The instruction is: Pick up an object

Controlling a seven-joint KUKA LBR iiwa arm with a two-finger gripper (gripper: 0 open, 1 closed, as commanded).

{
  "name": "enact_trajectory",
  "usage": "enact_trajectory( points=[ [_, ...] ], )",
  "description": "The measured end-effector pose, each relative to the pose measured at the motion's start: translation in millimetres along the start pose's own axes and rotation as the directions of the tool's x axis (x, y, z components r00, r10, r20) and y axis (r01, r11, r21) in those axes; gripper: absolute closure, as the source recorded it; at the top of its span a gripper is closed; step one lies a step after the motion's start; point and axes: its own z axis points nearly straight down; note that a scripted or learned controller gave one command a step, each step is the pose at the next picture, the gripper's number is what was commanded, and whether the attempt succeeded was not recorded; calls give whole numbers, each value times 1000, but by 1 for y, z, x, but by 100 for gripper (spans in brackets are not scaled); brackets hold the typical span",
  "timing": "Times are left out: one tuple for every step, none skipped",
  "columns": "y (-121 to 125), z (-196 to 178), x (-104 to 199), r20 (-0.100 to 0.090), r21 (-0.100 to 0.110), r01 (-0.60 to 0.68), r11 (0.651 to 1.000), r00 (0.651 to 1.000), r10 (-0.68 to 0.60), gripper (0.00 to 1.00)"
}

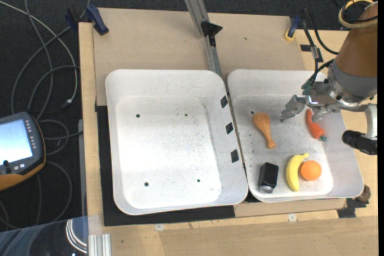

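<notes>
Carrot — small toy in right bin, probably light, rigid, slick plastic; best pinched across its thicker middle — gripper hovering beside it, fingers spread, holding nothing.

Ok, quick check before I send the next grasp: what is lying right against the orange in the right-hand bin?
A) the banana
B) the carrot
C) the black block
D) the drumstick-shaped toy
A: the banana lies curved along the left side of the orange, touching it, near the front of the right bin; the other three items lie apart from it.
</notes>
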Motion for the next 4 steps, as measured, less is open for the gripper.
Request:
enact_trajectory(
  points=[
    [3,63,-1,0,1,0,1000,1000,0,0],
    [5,48,-1,2,-9,0,1000,1000,0,100],
    [4,4,1,5,-14,2,1000,1000,-2,100],
    [4,-43,-6,5,-14,2,1000,1000,-2,100]
  ],
)
